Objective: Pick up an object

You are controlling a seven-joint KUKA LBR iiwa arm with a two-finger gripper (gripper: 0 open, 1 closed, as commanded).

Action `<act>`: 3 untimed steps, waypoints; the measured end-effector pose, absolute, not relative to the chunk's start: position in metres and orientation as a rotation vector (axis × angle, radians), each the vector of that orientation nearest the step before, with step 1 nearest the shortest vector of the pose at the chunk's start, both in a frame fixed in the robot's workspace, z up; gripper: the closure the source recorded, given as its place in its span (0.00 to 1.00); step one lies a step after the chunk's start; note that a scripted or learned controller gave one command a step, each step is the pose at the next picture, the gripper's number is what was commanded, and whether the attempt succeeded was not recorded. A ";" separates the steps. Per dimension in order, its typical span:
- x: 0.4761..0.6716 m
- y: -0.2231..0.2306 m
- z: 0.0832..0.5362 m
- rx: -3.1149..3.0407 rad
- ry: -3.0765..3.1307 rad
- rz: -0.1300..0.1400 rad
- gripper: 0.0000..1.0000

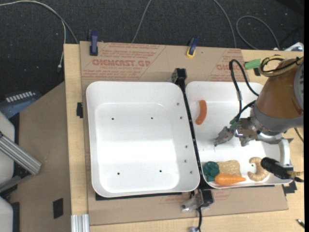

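In the right bin [217, 93] a red-orange sausage-shaped piece [201, 112] lies near the left wall. Along the bin's front edge sit a dark green lump [210, 168], a beige bread-like piece [230, 166], an orange carrot [230, 180] and a cream curled piece [258, 171]. My gripper [231, 138] hangs over the middle of the right bin, above the bare floor, right of the sausage and behind the front-row items. Its fingers are open and nothing sits between them.
The left bin [140, 134] has a bare white floor. A black divider clip [179, 75] sits between the bins at the back. A black part [275, 167] sticks out by the right bin's front right corner. Cables loop behind the bench.
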State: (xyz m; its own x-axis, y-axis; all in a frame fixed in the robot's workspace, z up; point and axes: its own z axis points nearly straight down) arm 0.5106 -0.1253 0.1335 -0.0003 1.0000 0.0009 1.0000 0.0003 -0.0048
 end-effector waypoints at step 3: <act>0.512 -0.124 0.220 -2.222 -2.223 -0.002 1.00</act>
State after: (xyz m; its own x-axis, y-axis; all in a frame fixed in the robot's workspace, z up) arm 0.5122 -0.1240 0.2202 -0.0002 1.0000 -0.0002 1.0000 0.0002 0.0017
